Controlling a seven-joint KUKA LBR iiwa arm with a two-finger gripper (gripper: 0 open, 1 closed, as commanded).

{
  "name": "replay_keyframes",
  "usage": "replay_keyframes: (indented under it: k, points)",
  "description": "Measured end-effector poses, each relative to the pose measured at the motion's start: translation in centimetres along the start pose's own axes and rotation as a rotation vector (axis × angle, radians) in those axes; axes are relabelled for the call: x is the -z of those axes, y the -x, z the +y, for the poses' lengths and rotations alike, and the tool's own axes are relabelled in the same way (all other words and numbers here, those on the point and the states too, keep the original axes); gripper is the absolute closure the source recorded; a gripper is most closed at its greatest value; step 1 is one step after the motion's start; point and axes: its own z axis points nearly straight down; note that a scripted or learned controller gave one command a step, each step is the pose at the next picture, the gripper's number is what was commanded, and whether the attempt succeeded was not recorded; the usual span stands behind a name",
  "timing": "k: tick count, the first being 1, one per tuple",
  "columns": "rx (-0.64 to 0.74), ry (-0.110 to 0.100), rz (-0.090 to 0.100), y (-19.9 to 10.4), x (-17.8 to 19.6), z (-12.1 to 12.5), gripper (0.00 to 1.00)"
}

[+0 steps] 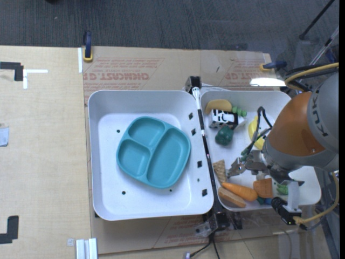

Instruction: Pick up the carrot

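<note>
Dark carpet behind; pale wood tabletop [38, 161] with a cardboard sheet under two shallow white bins.

Camera view. Left bin [99, 161] holds a teal divided plate [153, 151], nothing else. Right bin [213, 99] is crowded: yellow piece at the top, a small black-and-white toy cow [223, 117], a dark green lump [225, 136], a tan cracker-like piece [219, 169] by the dividing wall.

Carrot [240, 190]: orange, lying flat near the right bin's front edge, touching a tan bread-like piece [230, 199] just in front of it. Long axis runs roughly left-right across the view, tilted slightly so the right end sits nearer the front.

Arm enters from the right, orange band large over the bin. Claw [240, 165] sits low over the bin, metal tips aimed toward the view's left, just beside the cracker piece. Whether its tips are spread or pressed together — cannot tell; nothing visibly between them.

Key relation: carrot lies near the claw, toward the front edge of the bin from it. Judgement: the claw needs a short shift frontward and a turn to straddle the carrot's narrow width.
</note>
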Motion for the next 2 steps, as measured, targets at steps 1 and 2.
replay_keyframes:
  k: [1, 2]
  points:
    - [-0.348, 0.0, -0.002, -4.8, 10.0, -0.5, 0.0]
    - [-0.291, 0.0, -0.002, 0.8, 1.8, 0.1, 0.0]
